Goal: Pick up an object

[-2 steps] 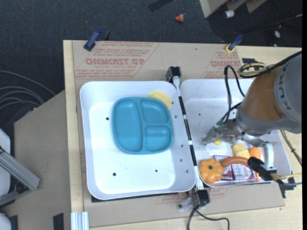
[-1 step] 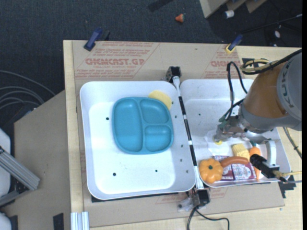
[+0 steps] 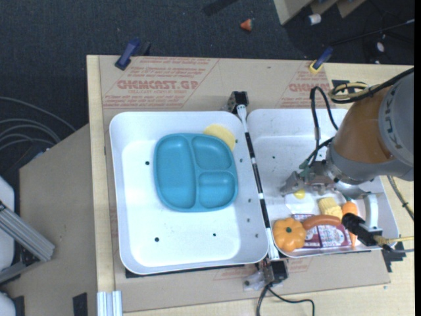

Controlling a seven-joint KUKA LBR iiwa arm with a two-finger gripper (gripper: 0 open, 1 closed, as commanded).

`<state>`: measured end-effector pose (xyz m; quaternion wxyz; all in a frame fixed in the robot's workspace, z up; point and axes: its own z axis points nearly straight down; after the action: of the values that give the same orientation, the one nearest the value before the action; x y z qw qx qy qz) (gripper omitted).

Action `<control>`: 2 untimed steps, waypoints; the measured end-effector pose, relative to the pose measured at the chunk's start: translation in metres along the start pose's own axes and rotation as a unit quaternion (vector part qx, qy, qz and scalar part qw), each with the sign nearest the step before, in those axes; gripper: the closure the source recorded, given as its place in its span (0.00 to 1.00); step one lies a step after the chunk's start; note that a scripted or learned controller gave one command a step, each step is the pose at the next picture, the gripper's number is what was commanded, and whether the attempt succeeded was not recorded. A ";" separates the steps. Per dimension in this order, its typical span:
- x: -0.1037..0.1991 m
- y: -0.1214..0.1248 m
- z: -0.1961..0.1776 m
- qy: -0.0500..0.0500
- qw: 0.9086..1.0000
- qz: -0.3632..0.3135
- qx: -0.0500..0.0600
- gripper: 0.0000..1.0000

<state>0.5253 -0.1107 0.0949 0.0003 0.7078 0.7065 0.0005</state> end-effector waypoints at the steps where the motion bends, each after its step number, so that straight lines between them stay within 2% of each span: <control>1: 0.000 0.000 -0.010 0.000 1.000 0.000 -0.001 1.00; 2: 0.000 0.000 -0.010 0.000 1.000 0.000 0.000 0.00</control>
<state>0.5255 -0.1106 0.1046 0.0007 0.7079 0.7063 0.0007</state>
